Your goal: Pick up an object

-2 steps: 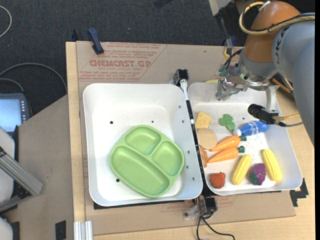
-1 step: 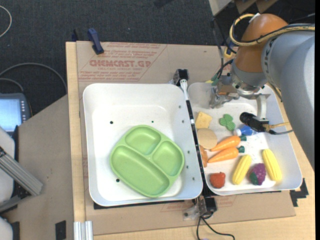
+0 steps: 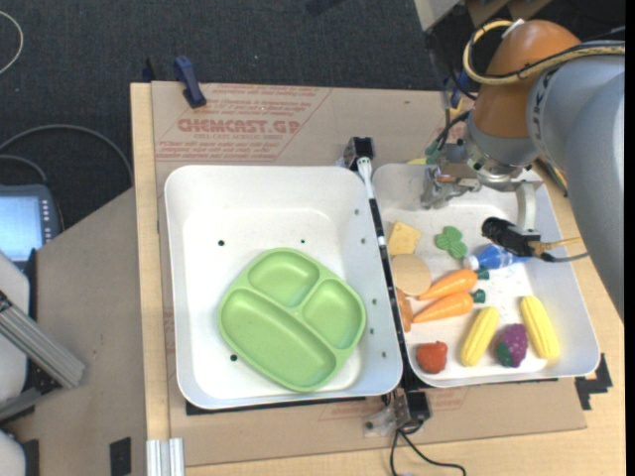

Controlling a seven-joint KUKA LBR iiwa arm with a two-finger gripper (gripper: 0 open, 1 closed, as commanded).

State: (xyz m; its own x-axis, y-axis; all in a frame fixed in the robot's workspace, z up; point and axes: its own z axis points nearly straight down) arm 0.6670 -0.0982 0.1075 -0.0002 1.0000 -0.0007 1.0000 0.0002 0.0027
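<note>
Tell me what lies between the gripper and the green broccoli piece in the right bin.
Nothing visible does. The gripper hangs over the far end of the right bin, and only bare white floor separates it from the green broccoli piece. The yellow cheese wedge lies off to the side, nearer the divider.

Open floor around the green tray (image 3: 291,317) in left bin (image 3: 189,266). Crowded near half of right bin (image 3: 571,305): carrots (image 3: 444,297), corn (image 3: 481,334), grapes (image 3: 512,344). Free strip near the cheese (image 3: 403,238), under the tool (image 3: 444,188).
</note>
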